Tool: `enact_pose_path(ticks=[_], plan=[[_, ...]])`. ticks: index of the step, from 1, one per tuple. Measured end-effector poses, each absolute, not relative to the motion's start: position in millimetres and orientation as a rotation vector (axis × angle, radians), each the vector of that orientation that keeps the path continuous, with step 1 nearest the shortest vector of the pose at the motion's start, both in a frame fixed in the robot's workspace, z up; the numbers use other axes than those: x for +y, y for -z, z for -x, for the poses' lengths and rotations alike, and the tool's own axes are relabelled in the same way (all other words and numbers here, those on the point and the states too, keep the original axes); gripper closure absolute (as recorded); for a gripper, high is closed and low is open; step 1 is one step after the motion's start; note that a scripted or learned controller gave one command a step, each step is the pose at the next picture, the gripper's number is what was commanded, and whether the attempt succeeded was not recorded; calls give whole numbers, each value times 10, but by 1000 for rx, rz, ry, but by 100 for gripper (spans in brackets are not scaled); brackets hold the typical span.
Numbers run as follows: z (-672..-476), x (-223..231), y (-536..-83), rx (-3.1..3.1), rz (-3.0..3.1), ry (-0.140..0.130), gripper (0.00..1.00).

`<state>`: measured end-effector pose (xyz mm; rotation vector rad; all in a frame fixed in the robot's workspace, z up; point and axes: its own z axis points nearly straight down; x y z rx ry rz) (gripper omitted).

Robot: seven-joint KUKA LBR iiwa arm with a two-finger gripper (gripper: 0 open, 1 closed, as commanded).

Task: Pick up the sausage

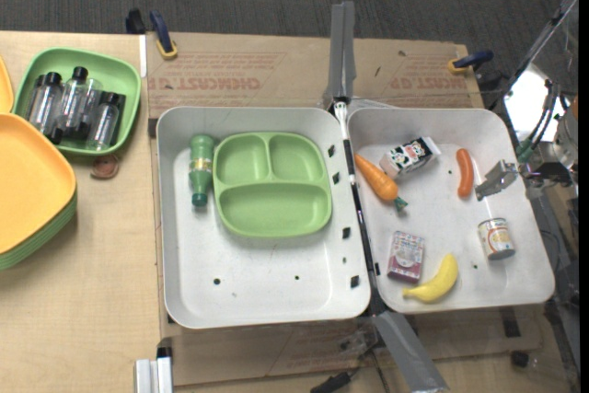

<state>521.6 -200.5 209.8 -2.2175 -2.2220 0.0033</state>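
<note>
Pincer (pixel 492 182), its state apparently impossible to tell, hovers at four o'clock of the untouched sausage (pixel 465 172); approach step, needing alignment over it.

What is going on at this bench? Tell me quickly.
A grey robot arm reaches in from the right, and its tool sits at the right bin's right edge, just right of the small orange-red sausage. The sausage lies on the bin floor, not picked up yet. Sharing that bin are an orange carrot, a small milk carton, a yellow banana, a small tin can and a pink packet. The left bin holds a green divided plate and a green bottle.
</note>
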Motion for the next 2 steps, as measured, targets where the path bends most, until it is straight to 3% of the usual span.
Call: enact_pose_path(ticks=[1, 2], plan=[[-5617, -2135, -918, -2329, 2099, 13, 0], [-5611, -2163, -1009, -2328, 2105, 7, 100]])
